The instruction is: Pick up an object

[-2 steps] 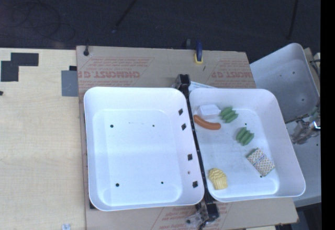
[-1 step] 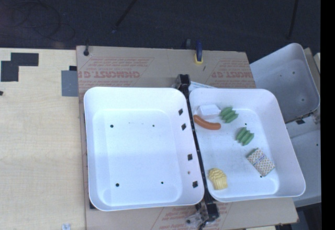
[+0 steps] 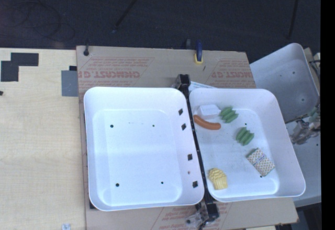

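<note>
two bins, six small things in the right one

camera view: two shallow white bins sit side by side on a brown cardboard sheet [image 3: 157,69] laid over the bench. the left bin [image 3: 94,119] shows its bare floor with four small dark holes. the right bin [image 3: 282,119] carries six loose things. counted: two green ridged pieces, one [image 3: 229,115] near the bin's far edge and the other [image 3: 244,136] just toward the near edge from it, apart from each other; one orange-brown sausage [image 3: 208,124] close to the bin's left wall; one white block [image 3: 209,111] touching or just beside the sausage on its far side, which of the two is hard to tell; one yellow ridged lump [image 3: 218,179] in the near left corner; one patterned packet [image 3: 260,162] near the right wall, lying at a slant.

a row of small black clips [image 3: 184,127] runs along the seam between the bins. a blue and yellow clamp [image 3: 199,52] stands at the cardboard's far edge.

the gripper [image 3: 309,124] sits at the picture's right edge, outside the right bin's right wall, over a grey metal plate [image 3: 285,72]. it is partly cut off and blurred, so i cannot tell how it is set. the packet's print is too small to read.
</note>
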